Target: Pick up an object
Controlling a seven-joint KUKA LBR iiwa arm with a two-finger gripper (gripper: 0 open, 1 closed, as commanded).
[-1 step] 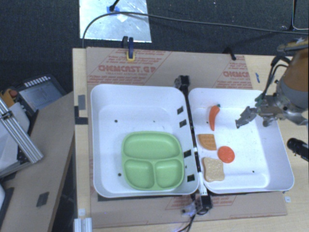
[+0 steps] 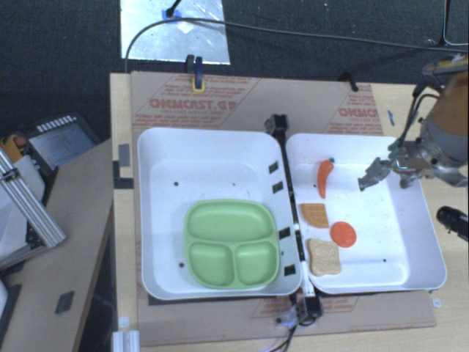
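The right bin (image 2: 410,270) holds an orange carrot-shaped piece (image 2: 323,177), a tan cracker-like square (image 2: 314,215), a red-orange round slice (image 2: 343,233) and a pale slice of bread (image 2: 323,257). My gripper (image 2: 377,173) hangs over the upper right part of this bin, right of the carrot piece and apart from it. Nothing shows between its fingers.
The left bin (image 2: 157,152) holds a green three-compartment plate (image 2: 232,242). A black divider clip strip (image 2: 287,196) runs between the bins. A cardboard sheet (image 2: 220,101) lies under both. A metal plate (image 2: 174,17) and cables sit at the back; grey equipment (image 2: 29,196) stands at the left.
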